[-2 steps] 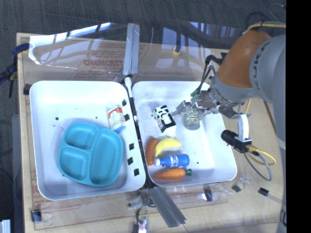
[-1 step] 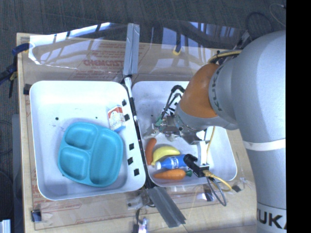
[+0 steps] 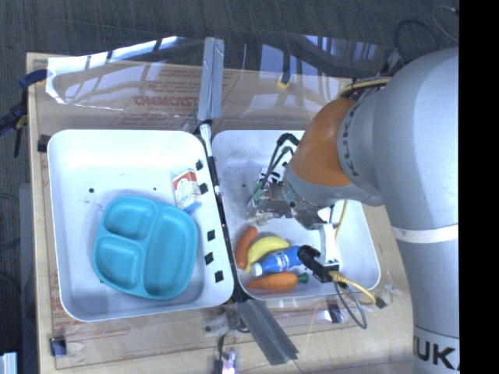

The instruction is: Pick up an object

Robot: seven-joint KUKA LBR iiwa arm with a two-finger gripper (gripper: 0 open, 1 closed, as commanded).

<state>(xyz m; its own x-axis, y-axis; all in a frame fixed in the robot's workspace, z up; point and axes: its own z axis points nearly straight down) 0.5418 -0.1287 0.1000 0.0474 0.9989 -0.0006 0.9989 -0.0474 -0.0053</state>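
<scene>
Gripper (image 3: pixel 263 201) low in right bin (image 3: pixel 359 232), can't tell its state. Smooth yellow banana (image 3: pixel 269 246), 2 tapered carrots (image 3: pixel 245 244), blue bottle (image 3: pixel 277 261) bunched at near wall. Left bin (image 3: pixel 78 170): glossy teal divided tray (image 3: pixel 145 246)

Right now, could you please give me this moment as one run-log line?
hand: above right white bin, grip unclear | yellow banana, two orange carrots, blue bottle: lying in bin | blue divided tray: left bin

A turquoise divided tray (image 3: pixel 146 246) lies in a white bin (image 3: pixel 70 162). The banana (image 3: pixel 267 247) is yellow, both carrots (image 3: pixel 272 282) orange.
</scene>
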